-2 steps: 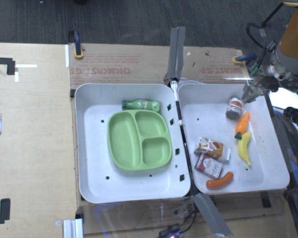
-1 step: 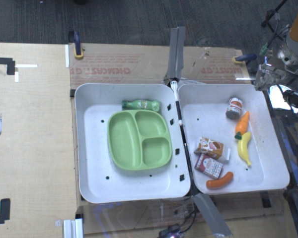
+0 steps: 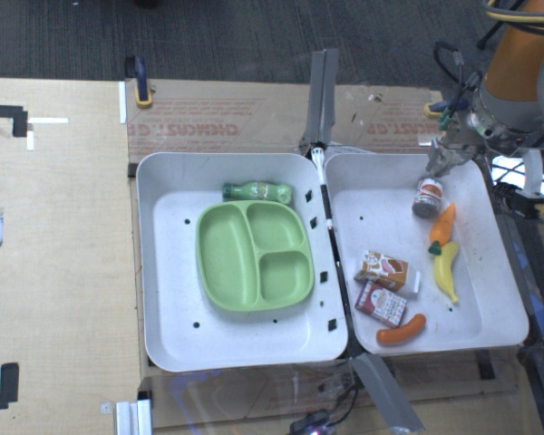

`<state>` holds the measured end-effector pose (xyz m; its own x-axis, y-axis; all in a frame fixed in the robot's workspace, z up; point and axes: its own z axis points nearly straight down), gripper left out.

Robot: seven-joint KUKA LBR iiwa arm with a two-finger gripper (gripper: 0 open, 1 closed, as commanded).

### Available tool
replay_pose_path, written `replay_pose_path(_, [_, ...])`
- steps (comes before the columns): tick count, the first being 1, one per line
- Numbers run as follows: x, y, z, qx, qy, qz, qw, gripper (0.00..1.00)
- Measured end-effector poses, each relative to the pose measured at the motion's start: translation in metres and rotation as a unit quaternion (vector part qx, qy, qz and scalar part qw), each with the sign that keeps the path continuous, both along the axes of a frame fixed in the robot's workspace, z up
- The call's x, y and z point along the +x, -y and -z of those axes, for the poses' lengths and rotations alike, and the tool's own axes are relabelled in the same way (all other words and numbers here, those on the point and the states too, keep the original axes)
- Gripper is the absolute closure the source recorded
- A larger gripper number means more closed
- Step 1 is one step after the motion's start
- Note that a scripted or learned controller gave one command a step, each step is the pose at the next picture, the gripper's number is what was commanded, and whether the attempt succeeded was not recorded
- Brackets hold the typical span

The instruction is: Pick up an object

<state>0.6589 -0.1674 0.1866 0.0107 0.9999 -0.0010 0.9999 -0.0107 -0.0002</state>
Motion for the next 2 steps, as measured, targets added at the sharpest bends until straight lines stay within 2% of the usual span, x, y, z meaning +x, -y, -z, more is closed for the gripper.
replay_pose_path(1, [0.0,0.052,-0.123,-0.0004,0.0,-0.032,0.9995,0.0])
replay_pose_path(2, [0.0,0.033,-0.043,-0.0001,0.0,-0.117,0.9932,0.0])
